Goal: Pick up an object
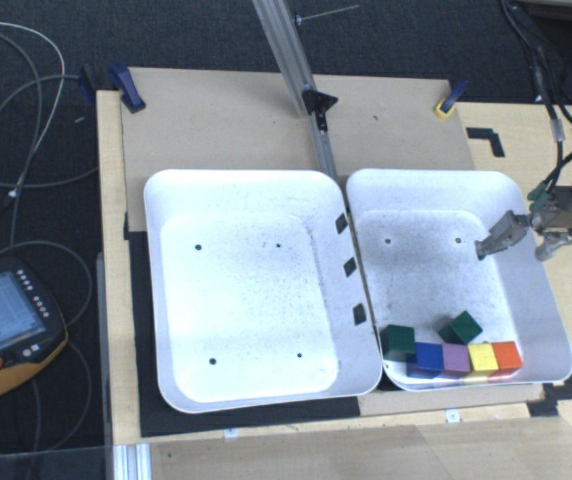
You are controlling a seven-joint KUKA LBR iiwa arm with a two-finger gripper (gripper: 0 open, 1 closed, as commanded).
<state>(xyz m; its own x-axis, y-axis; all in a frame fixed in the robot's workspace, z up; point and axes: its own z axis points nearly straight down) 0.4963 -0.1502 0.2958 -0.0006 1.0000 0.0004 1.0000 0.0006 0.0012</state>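
Blocks (453,350), six, clustered at 5 o'clock in right bin (526,268). Jaws (518,235) at 3 o'clock, parted, holding nothing. Your pick has yet to begin.

At the right bin's (526,203) far right rim, what shows of the robot is its working end. The gripper (526,240) is dull grey metal, built of small blocky parts. One finger (501,236) is a flat, narrow grey bar with a darker tip; a second, shorter grey piece sits beside it. Behind them the wrist body is pale grey with a touch of teal-green on top. Thin black cables (551,88) loop down to it from the desk's far right corner.
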